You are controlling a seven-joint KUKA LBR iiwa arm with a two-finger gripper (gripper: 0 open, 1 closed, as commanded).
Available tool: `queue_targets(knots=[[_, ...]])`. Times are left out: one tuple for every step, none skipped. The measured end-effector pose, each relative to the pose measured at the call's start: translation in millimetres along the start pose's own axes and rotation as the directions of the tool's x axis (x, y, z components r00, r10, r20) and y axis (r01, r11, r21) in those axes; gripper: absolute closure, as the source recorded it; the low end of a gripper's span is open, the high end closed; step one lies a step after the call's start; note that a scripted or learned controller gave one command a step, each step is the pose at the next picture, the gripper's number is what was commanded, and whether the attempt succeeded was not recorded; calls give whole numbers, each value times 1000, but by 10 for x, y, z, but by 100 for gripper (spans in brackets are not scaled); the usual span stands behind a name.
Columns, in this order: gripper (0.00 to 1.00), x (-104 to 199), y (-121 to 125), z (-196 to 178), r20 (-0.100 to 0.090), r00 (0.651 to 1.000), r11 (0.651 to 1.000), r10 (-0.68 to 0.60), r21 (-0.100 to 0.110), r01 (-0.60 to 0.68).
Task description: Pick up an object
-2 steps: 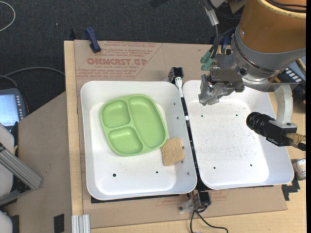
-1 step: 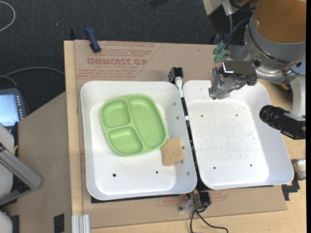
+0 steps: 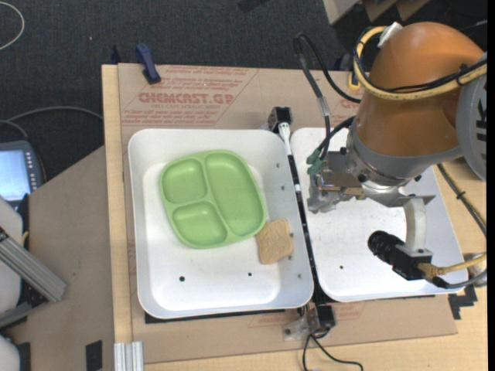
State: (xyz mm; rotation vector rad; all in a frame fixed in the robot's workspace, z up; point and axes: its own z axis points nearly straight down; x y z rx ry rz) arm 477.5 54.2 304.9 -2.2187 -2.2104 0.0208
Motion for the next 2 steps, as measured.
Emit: queue_targets(knots=[[100, 331, 10, -951, -5, 1000, 1000, -8, -28, 8], [100, 257, -2, -1445, -4, 1000, 1000, -4, -24, 4]])
